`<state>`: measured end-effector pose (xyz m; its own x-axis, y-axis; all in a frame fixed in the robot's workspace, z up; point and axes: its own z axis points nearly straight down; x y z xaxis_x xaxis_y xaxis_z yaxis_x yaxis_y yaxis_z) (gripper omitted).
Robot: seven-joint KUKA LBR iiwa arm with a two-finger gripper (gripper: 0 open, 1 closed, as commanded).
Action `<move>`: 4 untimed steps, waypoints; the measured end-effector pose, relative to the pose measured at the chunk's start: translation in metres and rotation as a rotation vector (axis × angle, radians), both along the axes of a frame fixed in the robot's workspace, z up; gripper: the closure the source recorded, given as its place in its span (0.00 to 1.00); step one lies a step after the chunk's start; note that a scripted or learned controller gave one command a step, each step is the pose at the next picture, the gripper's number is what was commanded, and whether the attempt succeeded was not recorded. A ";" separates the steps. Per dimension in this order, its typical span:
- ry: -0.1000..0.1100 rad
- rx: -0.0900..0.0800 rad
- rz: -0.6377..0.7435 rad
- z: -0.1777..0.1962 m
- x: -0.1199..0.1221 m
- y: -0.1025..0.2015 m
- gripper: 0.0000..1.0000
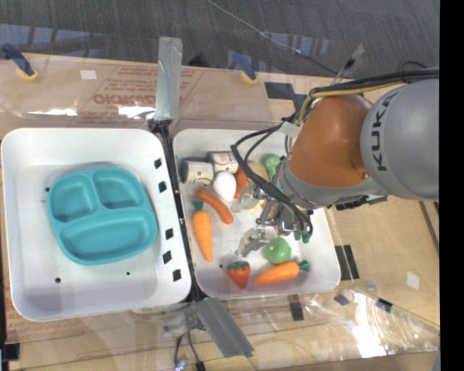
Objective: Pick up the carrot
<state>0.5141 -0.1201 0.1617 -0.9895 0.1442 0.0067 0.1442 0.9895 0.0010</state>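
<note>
While the arm (394, 141) reads "KUKA", its gripper (257, 238) hangs spread above the carrot (203, 235).

An orange carrot (203, 236) lies flat in the right bin (325, 273), near its left wall, green end up.

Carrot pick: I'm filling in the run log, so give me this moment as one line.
phase: approach | hand: low in right bin, grip unclear | carrot: lying left of hand, not held | second carrot: near front wall | teal tray: left bin

Green toy (271, 163) half behind arm (348, 145) — kind unclear
</note>
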 end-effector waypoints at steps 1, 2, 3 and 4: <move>-0.004 -0.001 -0.015 -0.072 -0.038 0.019 0.00; -0.004 -0.001 -0.015 -0.072 -0.038 0.019 0.00; -0.009 -0.005 0.689 -0.069 0.029 0.009 0.00; 0.000 -0.015 0.986 -0.067 0.056 0.010 0.00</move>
